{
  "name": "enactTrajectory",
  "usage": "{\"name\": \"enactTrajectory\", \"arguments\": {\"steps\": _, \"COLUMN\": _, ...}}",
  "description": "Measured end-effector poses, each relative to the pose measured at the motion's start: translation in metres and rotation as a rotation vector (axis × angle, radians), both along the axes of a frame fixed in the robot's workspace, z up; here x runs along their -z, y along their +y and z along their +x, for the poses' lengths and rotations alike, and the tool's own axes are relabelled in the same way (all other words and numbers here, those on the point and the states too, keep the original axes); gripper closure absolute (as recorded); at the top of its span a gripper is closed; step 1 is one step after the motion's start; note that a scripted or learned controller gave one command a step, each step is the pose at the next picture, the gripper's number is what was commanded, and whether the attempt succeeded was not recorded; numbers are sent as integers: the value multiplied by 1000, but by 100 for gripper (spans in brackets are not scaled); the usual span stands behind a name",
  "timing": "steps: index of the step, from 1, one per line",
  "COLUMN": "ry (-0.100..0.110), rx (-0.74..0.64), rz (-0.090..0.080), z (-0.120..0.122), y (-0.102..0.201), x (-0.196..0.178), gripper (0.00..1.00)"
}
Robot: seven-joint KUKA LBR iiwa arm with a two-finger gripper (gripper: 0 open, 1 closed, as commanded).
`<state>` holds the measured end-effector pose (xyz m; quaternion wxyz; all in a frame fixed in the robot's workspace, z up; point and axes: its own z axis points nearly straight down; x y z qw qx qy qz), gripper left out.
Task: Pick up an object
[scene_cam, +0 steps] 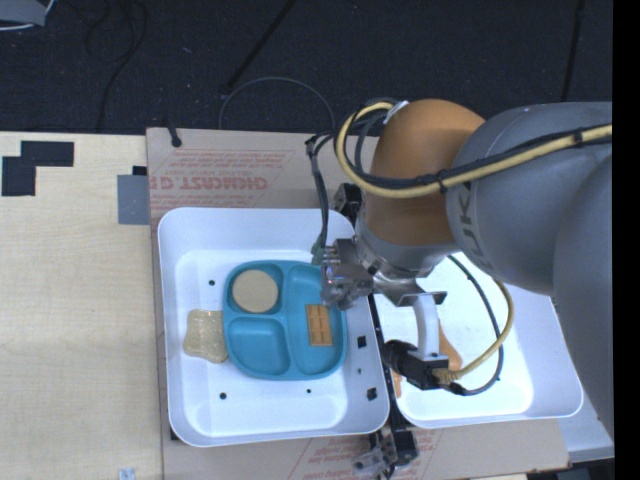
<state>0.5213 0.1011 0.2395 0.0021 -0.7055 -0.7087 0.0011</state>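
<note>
I hold the gripper (335, 286) at the blue tray's (283, 353) right rim; claw state unclear. Risk: snagging the rim, tipping the tray.

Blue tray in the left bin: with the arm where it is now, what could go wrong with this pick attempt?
1. The gripper sits low over the blue tray at its right rim, so it may strike or drag the tray instead of lifting something.
2. The small orange block lies flat in a tray compartment, so its walls could hamper a grasp.
3. The yellowish sponge touches the tray's left edge; a shoved tray would push it along.
</note>
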Motion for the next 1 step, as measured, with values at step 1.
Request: {"name": "enactTrajectory", "arguments": {"steps": 1, "ry": 0, "rx": 3, "rz": -2, "z": 0, "y": -2, "x": 0, "gripper": 0}}
